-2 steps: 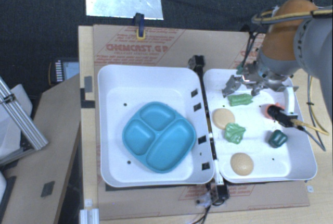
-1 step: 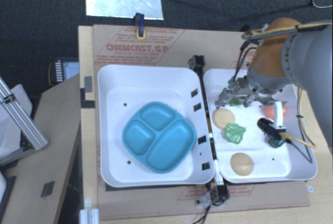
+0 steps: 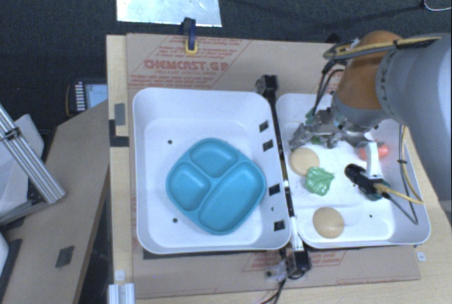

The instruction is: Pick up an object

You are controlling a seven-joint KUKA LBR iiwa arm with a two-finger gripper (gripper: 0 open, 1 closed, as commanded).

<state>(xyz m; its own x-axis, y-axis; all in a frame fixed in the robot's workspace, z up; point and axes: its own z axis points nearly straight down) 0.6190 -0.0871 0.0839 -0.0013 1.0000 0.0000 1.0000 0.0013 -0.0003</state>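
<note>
We see the gripper point(image 3: 319, 134) low over the right bin point(image 3: 395, 221), in its back left part. From this slanted view we cannot tell whether it is spread or closed, and nothing shows clamped in it. We judge that no object has been picked up yet.

The likeliest target is the near disc point(image 3: 304, 158), a tan round piece just in front of the gripper and slightly to the side, toward the wall between the bins. It lies very close to the gripper, though we cannot say whether they touch.

The main risk we see is a miss. The disc looks flat and smooth, so a closing grip could ride over its top or push it away. The green piece point(image 3: 319, 181) lies just beyond the disc and seems to touch its edge. A descent slightly off centre could catch both, or nudge the green piece without lifting either. The bin wall is close beside the disc, so a grip spread toward that side might strike the wall or pin the disc against it.

A red piece point(image 3: 376, 151) sits near the gripper on the other side, partly under the arm point(image 3: 409, 83), where the wrist hides part of it. The far disc point(image 3: 328, 222), also tan, lies well in front, past the green piece, with bare floor around it. We think it is the easier pick.

The left bin point(image 3: 205, 101), across the wall from the gripper, holds a blue plate point(image 3: 215, 186). It stands well apart and blocks nothing.
</note>
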